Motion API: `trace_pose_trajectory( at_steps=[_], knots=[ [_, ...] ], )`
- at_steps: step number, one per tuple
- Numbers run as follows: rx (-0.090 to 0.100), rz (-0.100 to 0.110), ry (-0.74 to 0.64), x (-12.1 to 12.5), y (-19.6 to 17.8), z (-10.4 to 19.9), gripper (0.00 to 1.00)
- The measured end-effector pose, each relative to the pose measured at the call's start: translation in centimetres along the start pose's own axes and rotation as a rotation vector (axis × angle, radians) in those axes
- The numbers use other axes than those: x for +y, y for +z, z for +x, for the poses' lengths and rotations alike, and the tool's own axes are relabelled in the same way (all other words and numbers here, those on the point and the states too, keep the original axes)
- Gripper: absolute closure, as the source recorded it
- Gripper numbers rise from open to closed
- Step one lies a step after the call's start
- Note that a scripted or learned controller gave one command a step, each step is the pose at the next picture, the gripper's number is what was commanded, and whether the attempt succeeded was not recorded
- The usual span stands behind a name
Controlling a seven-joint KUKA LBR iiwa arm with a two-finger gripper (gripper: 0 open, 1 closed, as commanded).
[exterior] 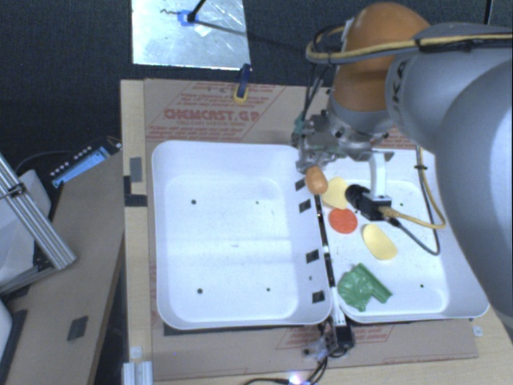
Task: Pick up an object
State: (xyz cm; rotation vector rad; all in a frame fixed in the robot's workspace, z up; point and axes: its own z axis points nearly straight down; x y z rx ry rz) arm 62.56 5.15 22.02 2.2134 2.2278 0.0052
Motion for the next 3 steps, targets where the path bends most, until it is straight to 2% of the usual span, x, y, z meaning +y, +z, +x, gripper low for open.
trace_pose_trajectory(
  at_steps=[1, 2, 3],
  knots=[
    [0.002, -0.004, -0.004, 0.4, -6.4, 6.1, 1.00],
    [0.005, -0.004, -0.008, -2.0, -12.5, 15.4, 1.00],
    [0.005, -0.014, -0.002, 0.7, -26.2, 18.5, 1.00]
  ],
)
